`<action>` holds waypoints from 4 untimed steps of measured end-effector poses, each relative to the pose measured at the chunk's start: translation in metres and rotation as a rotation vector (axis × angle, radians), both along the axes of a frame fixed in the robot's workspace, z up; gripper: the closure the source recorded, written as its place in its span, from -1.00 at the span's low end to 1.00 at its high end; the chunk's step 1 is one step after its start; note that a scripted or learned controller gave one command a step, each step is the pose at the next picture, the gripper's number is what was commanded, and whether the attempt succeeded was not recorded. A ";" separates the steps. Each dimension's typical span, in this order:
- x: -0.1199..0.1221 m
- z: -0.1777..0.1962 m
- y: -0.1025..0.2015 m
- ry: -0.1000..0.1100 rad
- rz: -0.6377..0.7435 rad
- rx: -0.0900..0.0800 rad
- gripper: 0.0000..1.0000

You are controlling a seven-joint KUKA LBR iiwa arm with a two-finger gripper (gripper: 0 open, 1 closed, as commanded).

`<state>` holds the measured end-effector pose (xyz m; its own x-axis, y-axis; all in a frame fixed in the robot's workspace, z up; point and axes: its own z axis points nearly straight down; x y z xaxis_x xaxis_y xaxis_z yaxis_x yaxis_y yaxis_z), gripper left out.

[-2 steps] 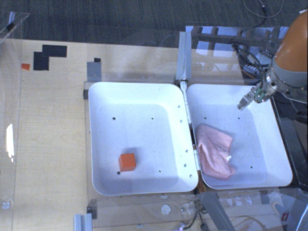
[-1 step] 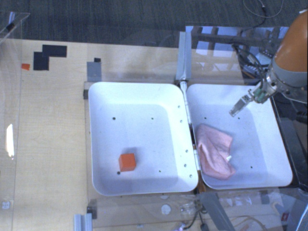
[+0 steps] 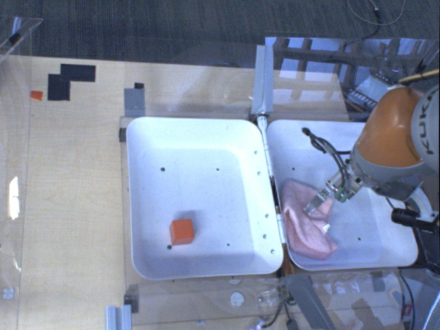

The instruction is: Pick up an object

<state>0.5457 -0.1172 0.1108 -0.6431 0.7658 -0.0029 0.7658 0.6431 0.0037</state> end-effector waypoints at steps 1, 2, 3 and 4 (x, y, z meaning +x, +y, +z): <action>0.030 -0.018 0.010 -0.012 -0.097 0.000 -1.00; 0.080 -0.018 -0.010 -0.014 -0.266 0.001 -1.00; 0.062 -0.018 0.019 -0.016 -0.213 0.000 -1.00; 0.065 -0.005 0.022 -0.023 -0.206 0.002 1.00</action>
